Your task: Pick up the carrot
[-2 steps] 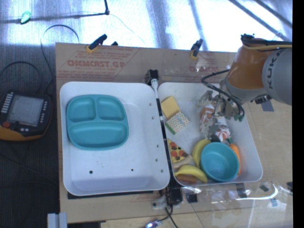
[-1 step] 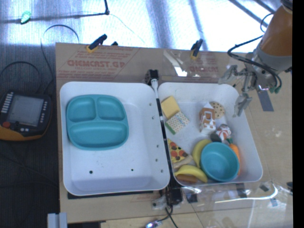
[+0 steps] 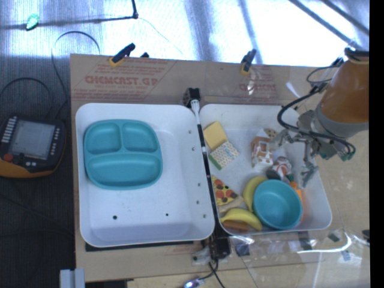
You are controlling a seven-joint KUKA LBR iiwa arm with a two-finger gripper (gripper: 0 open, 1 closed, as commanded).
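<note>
The carrot (image 3: pixel 299 195) shows as a thin orange strip at the right side of the right bin (image 3: pixel 324 218). It is pressed against the right rim of a blue bowl (image 3: pixel 276 204), which hides most of it. My gripper (image 3: pixel 308 171) hangs just above and slightly right of the carrot, reaching down-left from the grey wrist and the orange band. I see nothing held in it.
The right bin is crowded: a yellow block (image 3: pixel 214 135), a patterned cracker (image 3: pixel 224 155), a pizza slice (image 3: pixel 223 193), bananas (image 3: pixel 242 218), a brown-and-white pastry (image 3: pixel 262 150) and a small red item (image 3: pixel 279 170). A teal divided plate (image 3: pixel 122 153) lies in the left bin (image 3: pixel 144 221).
</note>
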